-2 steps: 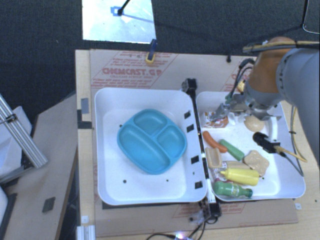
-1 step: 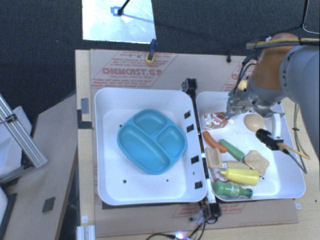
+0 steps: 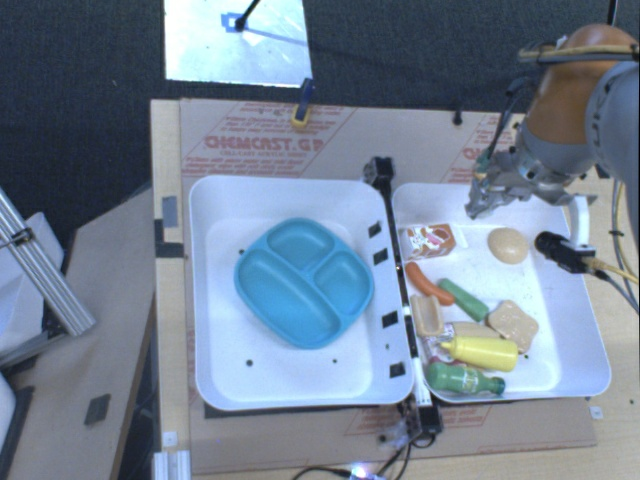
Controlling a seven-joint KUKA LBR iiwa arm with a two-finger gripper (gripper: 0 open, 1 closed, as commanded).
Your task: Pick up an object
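My gripper (image 3: 483, 204) hangs over the far end of the right bin (image 3: 575, 373), above bare white floor, with nothing seen between its fingers. Just in front of it lie a red and white packet (image 3: 428, 239) and a tan egg-shaped thing (image 3: 508, 245). Further forward in that bin are a hot dog sausage (image 3: 429, 283), a green pickle (image 3: 464, 300), a slice of toast (image 3: 513, 325), a tan bread piece (image 3: 428, 317), a yellow mustard bottle (image 3: 483, 351) and a green bottle (image 3: 465, 379).
The left bin (image 3: 215, 368) holds a blue divided plate (image 3: 303, 281). A black divider with clips (image 3: 392, 278) runs between the two bins. A shiny square sheet (image 3: 236, 28) lies beyond the bench.
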